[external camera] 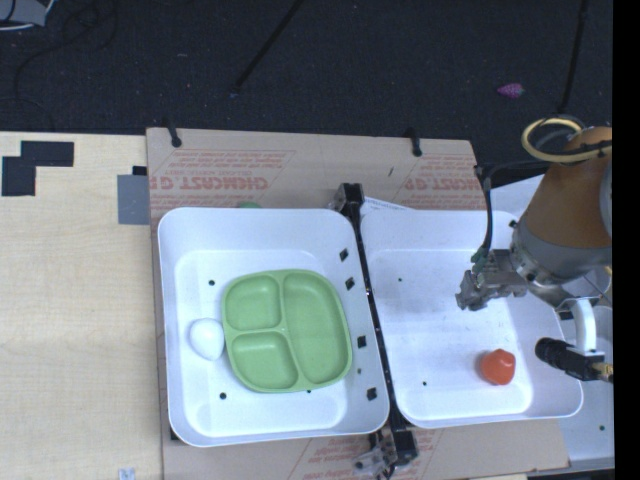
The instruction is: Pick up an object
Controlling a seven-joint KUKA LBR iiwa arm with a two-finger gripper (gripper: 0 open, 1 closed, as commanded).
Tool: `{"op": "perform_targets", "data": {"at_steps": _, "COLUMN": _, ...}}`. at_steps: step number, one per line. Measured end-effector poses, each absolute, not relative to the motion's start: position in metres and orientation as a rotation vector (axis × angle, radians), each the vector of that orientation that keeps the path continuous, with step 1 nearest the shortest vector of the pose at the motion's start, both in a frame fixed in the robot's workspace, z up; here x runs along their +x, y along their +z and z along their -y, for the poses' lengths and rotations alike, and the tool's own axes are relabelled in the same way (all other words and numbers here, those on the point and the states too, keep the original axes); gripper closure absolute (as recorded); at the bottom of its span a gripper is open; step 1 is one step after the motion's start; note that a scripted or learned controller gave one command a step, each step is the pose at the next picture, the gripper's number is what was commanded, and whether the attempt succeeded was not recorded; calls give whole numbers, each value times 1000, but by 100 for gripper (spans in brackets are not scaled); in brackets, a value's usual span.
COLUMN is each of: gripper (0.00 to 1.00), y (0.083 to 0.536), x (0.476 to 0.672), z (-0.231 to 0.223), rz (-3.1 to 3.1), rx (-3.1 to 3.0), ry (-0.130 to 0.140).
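A small red-orange ball point(496, 366) lies in the right bin point(430, 268), near its front right corner. My gripper point(477, 290) hangs over the right side of that bin, up and a little left of the ball, apart from it. A green three-part plate point(286, 329) lies in the left bin point(200, 243). A white egg-shaped object point(207, 338) rests against the plate's left edge.
A black divider point(366, 318) runs between the two bins. The grey arm with its orange band point(570, 208) comes in from the right above the right bin's edge. A black part point(568, 358) sticks out by the right bin's rim.
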State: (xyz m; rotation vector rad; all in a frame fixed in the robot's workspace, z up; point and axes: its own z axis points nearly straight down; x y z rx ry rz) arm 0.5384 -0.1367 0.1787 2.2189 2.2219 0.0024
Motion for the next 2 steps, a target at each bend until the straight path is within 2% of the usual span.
{"op": "perform_targets", "data": {"at_steps": 1, "gripper": 100, "y": 231, "x": 539, "z": 138, "rz": -2221, "rx": 2219, "ry": 2}}
{"op": "perform_targets", "data": {"at_steps": 2, "gripper": 100, "y": 236, "x": 532, "z": 92, "rz": -2228, "rx": 2221, "ry": -1}}
